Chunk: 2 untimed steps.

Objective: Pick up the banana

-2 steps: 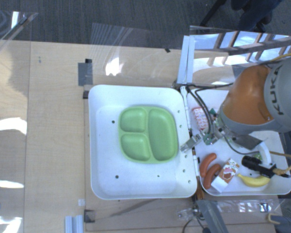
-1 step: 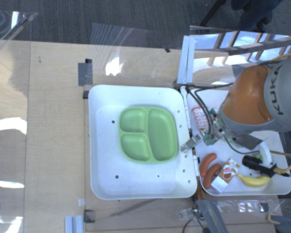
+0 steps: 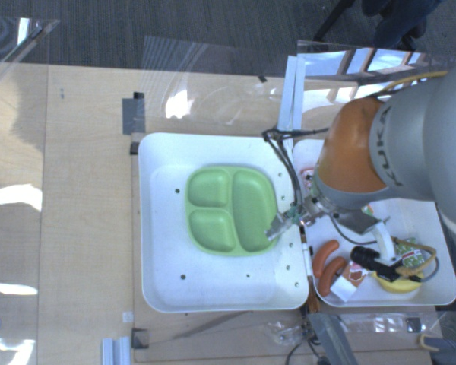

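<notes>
Two shallow white bins sit side by side on the pale wooden surface (image 3: 76,204). The left bin (image 3: 161,234), in the middle of the frame, holds a green plate (image 3: 232,207) divided into three compartments, lying flat and a little right of the bin's centre. The right bin (image 3: 424,230) is largely covered by the grey arm (image 3: 418,135), which comes in from the right edge, its orange band (image 3: 349,154) above the bin's upper part. The end effector (image 3: 287,223) hangs at the wall between the two bins, just over the right rim of the green plate; whether it is released or clenched cannot be told, and nothing is seen grasped in it. The banana (image 3: 399,284) lies in the lower right corner of the right bin, well apart from the end effector and partly hidden by robot parts above it. Two red-orange sausages (image 3: 328,263) lie side by side at the lower left of the same bin, near the dividing wall.
</notes>
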Tool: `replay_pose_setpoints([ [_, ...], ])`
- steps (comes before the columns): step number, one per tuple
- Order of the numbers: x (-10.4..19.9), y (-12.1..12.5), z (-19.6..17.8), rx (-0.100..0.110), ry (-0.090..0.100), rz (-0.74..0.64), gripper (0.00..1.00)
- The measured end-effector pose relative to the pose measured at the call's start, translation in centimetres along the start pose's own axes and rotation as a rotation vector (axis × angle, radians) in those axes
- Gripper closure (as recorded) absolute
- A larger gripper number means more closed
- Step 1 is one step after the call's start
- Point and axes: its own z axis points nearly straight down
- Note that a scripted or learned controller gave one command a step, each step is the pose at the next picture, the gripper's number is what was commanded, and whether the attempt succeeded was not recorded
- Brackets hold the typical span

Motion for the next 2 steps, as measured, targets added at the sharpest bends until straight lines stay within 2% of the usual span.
replay_pose_setpoints([
  [1, -1.4, 5.0, -2.0, -0.004, -0.01, 0.019, 0.0],
  [2, -5.9, -1.4, -5.2, -0.003, 0.004, 0.007, 0.0],
])
